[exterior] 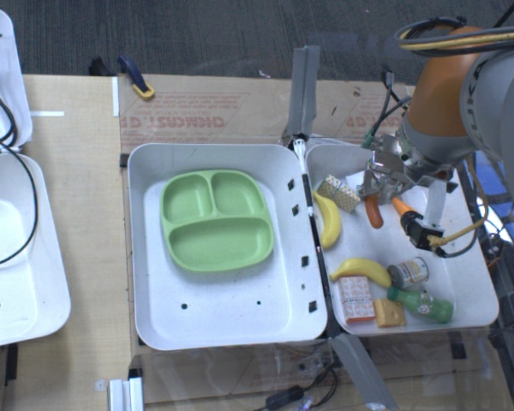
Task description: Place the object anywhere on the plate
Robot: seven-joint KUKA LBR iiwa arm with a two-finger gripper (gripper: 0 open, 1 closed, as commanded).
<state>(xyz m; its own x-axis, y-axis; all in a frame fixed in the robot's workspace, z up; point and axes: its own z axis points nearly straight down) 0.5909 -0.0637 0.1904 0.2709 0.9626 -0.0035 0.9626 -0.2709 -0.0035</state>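
We see the jaws low in the right bin, just above a reddish sausage-like piece; spread or pinching, we cannot tell. That piece runs near-vertical in view. The green plate lies well left, across the bin divider.

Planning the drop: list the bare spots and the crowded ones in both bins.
The green plate has all three sections bare. The left bin has bare floor around the plate, widest along its near edge. The right bin is crowded: two bananas, a box, a green bottle and the gripper.
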